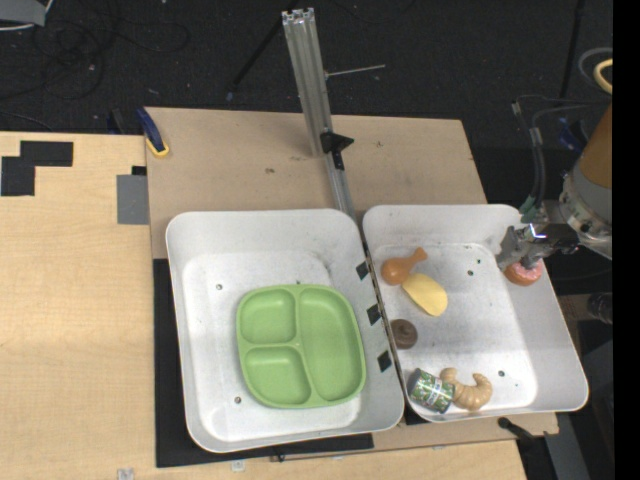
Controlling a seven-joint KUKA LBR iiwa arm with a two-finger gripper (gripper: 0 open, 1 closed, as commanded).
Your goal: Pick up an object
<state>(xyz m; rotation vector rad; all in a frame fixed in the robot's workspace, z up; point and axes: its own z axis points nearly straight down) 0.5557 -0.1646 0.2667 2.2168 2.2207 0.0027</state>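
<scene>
1. Nearest the camera, in the right bin's (560, 373) front corner, a green can (432, 391) lies on its side, touching a tan croissant (472, 389) to its right.
2. A little further back in that bin, a small brown disc (403, 333) sits close to the wall shared with the left bin (200, 268).
3. Level with it, the left bin holds a green plate (299, 346) with three compartments, lying flat toward the bin's front.
4. Behind the disc lies a yellow lump (426, 294), and just behind that an orange drumstick (402, 265), the two almost touching.
5. At the right bin's far right rim, the gripper (524, 246) hangs just above a small pink piece (523, 272) that lies right at the rim. Whether the pincer is released or clenched cannot be told, and nothing is seen held in it.
6. The arm (598, 173) enters from the right, with its orange band above the wrist.
7. Beyond the bins, a metal post (312, 88) rises from the brown board (400, 158), and a blue and yellow tool (153, 133) lies at the board's far left corner.
8. A pale wooden table (70, 318) lies left of the bins.
</scene>
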